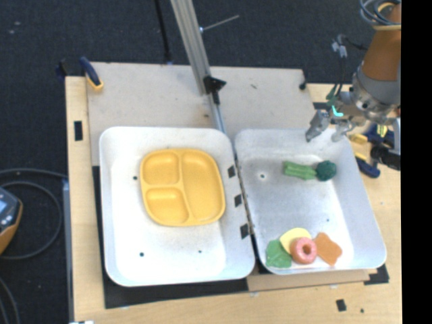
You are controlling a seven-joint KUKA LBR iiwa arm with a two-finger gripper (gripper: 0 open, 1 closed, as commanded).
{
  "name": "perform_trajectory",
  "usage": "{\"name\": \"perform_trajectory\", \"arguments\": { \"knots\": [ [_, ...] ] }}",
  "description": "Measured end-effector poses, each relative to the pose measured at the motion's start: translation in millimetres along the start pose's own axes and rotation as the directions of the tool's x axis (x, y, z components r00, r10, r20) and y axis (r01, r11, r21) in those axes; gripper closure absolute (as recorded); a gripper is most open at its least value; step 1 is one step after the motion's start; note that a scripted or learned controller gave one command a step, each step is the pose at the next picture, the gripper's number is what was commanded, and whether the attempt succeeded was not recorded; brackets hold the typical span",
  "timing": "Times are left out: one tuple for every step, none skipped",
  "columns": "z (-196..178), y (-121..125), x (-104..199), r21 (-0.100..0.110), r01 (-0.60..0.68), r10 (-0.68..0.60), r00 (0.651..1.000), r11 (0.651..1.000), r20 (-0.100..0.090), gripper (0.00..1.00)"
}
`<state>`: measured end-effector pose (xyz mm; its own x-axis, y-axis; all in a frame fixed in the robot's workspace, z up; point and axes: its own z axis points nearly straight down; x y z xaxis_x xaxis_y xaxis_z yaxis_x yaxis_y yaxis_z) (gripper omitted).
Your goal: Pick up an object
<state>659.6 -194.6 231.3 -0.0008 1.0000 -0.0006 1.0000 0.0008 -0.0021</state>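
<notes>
Holding a yellow tray point(182, 186) — left bin point(115, 201), toys — right bin point(358, 201)

The worktop point(135, 100) is a pale tan board. Two shallow white bins sit on it side by side, touching along their inner edges: the left bin point(121, 248) and the right bin point(351, 208). A slanted metal post point(192, 39) rises from the worktop's back edge, and a blue-and-yellow clamp point(91, 73) grips its far left corner.
</notes>
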Motion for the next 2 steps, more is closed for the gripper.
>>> {"name": "perform_trajectory", "arguments": {
  "knots": [
    [-2.1, 1.0, 0.1, -0.004, 0.001, -0.001, 1.0, 1.0, 0.001, 0.0],
    [60.8, -1.4, -0.3, 0.001, 0.0, 0.0, 1.0, 1.0, 0.0, 0.0]
  ]
}}
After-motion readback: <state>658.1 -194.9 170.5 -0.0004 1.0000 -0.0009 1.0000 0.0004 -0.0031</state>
